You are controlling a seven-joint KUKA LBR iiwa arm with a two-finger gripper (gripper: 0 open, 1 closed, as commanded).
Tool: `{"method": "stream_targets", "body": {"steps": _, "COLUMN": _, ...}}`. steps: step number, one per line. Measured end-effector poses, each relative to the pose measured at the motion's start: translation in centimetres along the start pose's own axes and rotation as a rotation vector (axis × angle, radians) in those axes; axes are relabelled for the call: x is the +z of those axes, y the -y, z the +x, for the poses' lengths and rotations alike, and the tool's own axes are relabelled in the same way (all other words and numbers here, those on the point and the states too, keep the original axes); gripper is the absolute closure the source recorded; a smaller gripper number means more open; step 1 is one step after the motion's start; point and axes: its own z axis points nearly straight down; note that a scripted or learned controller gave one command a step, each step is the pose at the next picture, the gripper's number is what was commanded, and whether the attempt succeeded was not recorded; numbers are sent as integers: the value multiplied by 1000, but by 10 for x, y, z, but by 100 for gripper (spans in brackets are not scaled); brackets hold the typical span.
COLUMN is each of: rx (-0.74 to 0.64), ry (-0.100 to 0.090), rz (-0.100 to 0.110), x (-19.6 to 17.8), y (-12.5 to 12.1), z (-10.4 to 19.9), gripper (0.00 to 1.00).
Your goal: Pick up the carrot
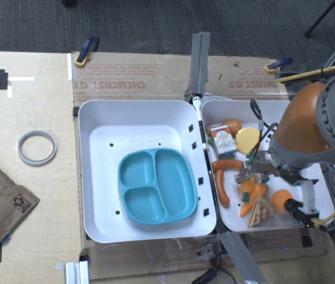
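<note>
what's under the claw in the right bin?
The claw sits right over the carrot, whose orange body pokes out below it. The carrot's top end is covered by the claw. A sandwich wedge lies beside it, hot dogs to the left.

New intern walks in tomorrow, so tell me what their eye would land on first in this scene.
First, the bright blue divided plate in the left bin. Next, the arm's orange band looming over the right bin, where the gripper sits low over a cluster of toy food: the carrot, sausages beside it, and an orange to its right.
</note>
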Motion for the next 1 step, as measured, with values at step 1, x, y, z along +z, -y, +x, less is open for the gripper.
{"method": "stream_targets", "body": {"steps": 1, "rx": -143, "ry": 1, "rz": -1, "x": -91, "y": -34, "z": 69, "gripper": 100}}
